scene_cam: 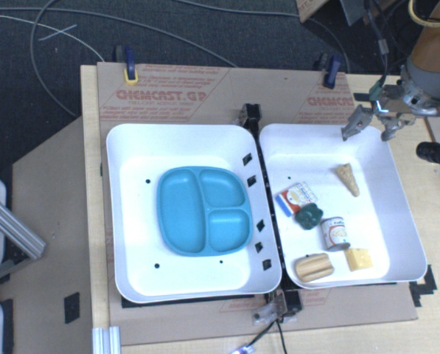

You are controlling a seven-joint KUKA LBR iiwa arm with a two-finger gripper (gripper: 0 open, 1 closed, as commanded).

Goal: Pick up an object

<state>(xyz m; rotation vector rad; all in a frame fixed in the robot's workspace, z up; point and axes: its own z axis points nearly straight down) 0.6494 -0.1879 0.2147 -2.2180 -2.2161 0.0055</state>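
Hovering at the frame's upper right, the gripper [372, 127] is seen spread apart; the crowded can [336, 234] and cheese cube [359, 259] may be knocked aside.

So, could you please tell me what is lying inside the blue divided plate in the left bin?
Nothing lies in the blue three-compartment plastic plate; all its compartments show bare. What the plate covers of the left white bin floor cannot be seen.

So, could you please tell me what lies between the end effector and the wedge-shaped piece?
Bare white bin floor separates end effector from wedge, per camera view.
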